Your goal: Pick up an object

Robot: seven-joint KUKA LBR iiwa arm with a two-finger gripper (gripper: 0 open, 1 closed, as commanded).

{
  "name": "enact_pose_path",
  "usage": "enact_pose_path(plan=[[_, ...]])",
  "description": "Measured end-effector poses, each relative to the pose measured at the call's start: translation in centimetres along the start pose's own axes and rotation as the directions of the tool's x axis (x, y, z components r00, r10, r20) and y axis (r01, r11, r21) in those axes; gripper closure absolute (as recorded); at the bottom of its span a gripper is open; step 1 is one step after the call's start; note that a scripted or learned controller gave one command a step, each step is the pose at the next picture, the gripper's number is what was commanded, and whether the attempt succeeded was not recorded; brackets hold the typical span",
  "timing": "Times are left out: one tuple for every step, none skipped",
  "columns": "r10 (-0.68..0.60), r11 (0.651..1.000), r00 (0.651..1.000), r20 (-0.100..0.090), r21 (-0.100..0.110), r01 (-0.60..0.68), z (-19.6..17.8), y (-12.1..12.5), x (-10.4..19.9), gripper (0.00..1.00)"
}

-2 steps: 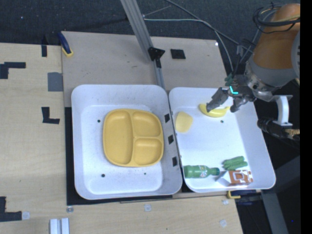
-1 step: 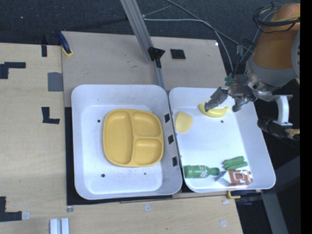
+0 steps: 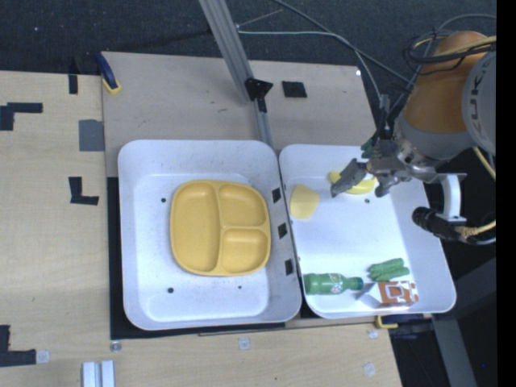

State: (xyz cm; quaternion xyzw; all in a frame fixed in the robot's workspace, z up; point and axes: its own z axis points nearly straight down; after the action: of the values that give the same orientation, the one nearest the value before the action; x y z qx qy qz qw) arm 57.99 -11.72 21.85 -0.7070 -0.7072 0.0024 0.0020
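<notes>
My gripper (image 3: pixel 362 181) hangs over the upper part of the right bin (image 3: pixel 419 252), fingers spread open. A small yellow object (image 3: pixel 361 187) lies on the bin floor between and just under the fingertips; I cannot tell whether they touch it. A pale yellow lump (image 3: pixel 304 202) rests to the gripper's left, near the bin's left wall. Along the bin's near edge lie a green bottle (image 3: pixel 332 282), a green vegetable-like piece (image 3: pixel 387 268) and an orange and white carton (image 3: pixel 397 293).
The left bin (image 3: pixel 145 216) holds a yellow plate (image 3: pixel 220 226) with three compartments. A metal pole (image 3: pixel 234 47) slants up from between the bins. Cables run from the arm across the back of the bench.
</notes>
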Motion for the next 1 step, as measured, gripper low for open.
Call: enact_pose_path(plan=[[0.0, 1.0, 1.0, 0.0, 0.0, 0.0, 4.54, -0.56, -0.2, 0.0]])
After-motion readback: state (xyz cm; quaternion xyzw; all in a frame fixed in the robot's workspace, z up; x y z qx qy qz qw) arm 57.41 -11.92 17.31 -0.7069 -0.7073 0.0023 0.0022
